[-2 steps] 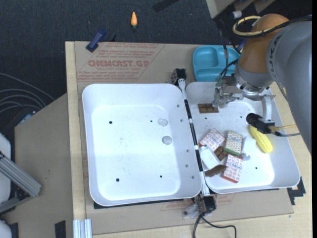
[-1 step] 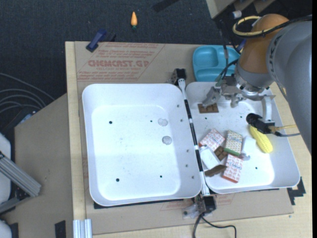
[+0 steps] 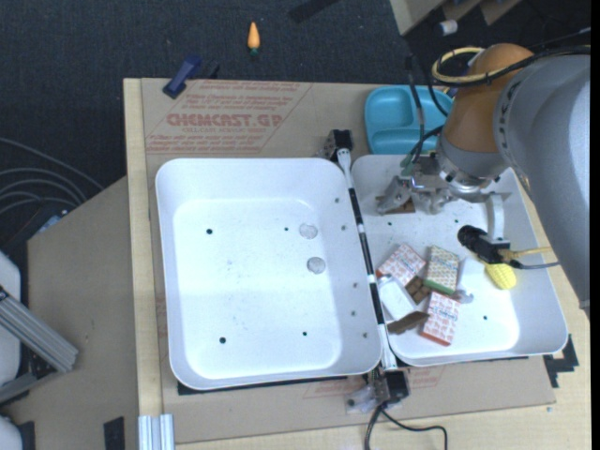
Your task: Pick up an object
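Observation:
My gripper hangs low over the far left corner of the right bin, with the grey arm and its orange band reaching in from the right. Nearer the front of that bin lies a cluster of things: a patterned pink-and-white packet, a second patterned packet, a third one, a white block, a brown piece and a thin green stick. A small yellow object lies to their right. The gripper is apart from the cluster, behind it.
The left bin holds two small grey discs. A light blue tray stands just behind the right bin. A dark divider runs between the bins. On the floor beyond lie a blue item and an orange bit.

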### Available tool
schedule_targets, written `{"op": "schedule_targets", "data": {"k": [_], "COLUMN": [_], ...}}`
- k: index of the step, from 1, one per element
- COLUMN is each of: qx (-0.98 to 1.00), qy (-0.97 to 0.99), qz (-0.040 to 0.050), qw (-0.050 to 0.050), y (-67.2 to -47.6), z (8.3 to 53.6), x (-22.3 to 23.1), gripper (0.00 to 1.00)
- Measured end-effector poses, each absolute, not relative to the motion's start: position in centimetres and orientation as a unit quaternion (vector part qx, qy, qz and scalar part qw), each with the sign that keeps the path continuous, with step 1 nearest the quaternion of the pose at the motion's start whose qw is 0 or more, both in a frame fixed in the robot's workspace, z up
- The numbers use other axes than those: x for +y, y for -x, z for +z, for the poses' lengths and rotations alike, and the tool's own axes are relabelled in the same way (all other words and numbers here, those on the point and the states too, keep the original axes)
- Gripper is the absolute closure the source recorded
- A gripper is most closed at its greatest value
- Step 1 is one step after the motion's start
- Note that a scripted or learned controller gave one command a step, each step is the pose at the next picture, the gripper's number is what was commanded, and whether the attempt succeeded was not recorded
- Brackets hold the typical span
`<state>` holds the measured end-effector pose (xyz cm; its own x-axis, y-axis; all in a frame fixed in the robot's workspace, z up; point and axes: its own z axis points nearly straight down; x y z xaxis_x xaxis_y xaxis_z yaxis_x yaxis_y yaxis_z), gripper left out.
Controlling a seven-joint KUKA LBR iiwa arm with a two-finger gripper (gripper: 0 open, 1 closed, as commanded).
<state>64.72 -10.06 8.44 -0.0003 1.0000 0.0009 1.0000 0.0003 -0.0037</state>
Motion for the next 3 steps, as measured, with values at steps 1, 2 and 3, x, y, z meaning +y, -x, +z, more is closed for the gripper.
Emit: {"op": "schedule_targets", "data": {"k": [1, 2, 3], "qx": [-0.708, -0.708, -0.708], "qy": [0.707, 0.707, 0.707], "qz": [0.0007, 0.0009, 0.0004], "qw": [0.001, 0.001, 0.0], "y": [-64.8, -64.8, -64.8], "z": [9.5, 9.5, 10.5], "x": [-10.0, -10.0, -10.0], "gripper": [1.0, 0.0, 1.0]}}
